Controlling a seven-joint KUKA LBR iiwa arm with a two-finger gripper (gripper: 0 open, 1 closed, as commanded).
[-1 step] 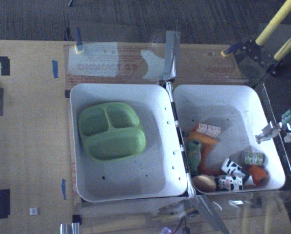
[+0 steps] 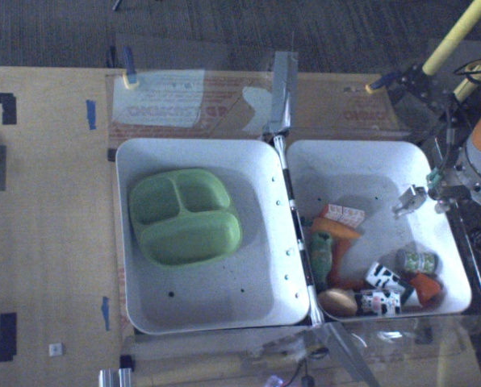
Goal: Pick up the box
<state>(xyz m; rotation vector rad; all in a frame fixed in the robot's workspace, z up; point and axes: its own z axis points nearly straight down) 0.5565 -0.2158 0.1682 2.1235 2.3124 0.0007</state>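
The box is small, red and white, and lies in the right bin near its left wall. An orange carrot-shaped toy touches its near side. My gripper hangs over the right part of the same bin, well to the right of the box and apart from it. The arm comes in from the right edge behind it.
The right bin's near half holds a green toy, a tan bun, two black-and-white pieces, a green can and an orange-red toy. A green divided plate lies in the left bin.
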